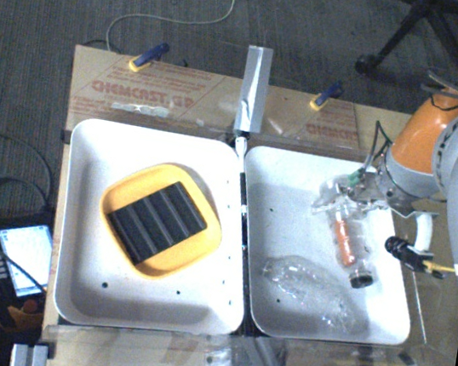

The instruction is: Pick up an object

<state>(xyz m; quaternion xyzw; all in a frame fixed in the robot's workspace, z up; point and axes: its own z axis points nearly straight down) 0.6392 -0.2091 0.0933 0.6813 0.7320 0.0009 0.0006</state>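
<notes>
In the right bin [379, 326] a clear plastic bottle [348, 244] with an orange insert and a black cap lies slanted, cap toward the front. My gripper [348, 191] hangs low over the back of this bin, right at the bottle's far end. A crumpled clear plastic piece [303, 286] lies in the same bin's front half. A yellow tray-like object with a black ribbed top [161, 217] rests in the middle of the left bin [96, 148].
The grey arm with its orange band [426, 136] comes in over the right bin's back right corner. Between the bins runs a narrow divider [241, 214]. Behind them lies a cardboard sheet [165, 95] with two blue clamps.
</notes>
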